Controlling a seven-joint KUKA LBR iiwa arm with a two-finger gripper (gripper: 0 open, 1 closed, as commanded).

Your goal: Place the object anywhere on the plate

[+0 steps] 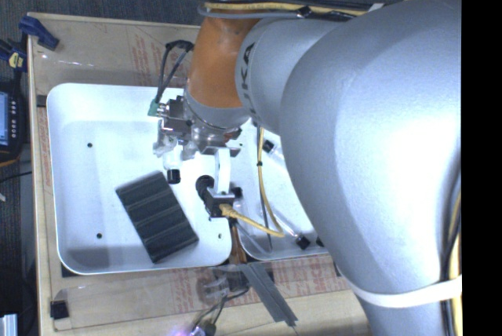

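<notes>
1. Left bin (70,169): white, shallow, on the table (118,36).
2. Dark ribbed rectangular object (157,216): lies flat in the left bin, toward its near side, set at a slant.
3. Tool (192,146): hangs over the left bin, just beside the object's upper right corner; whether it is apart or together cannot be told.
4. Arm (361,138): grey with an orange band (216,63), covers most of the right bin (274,252).
5. Yellow cable (259,226): runs by the bins' shared edge.
</notes>
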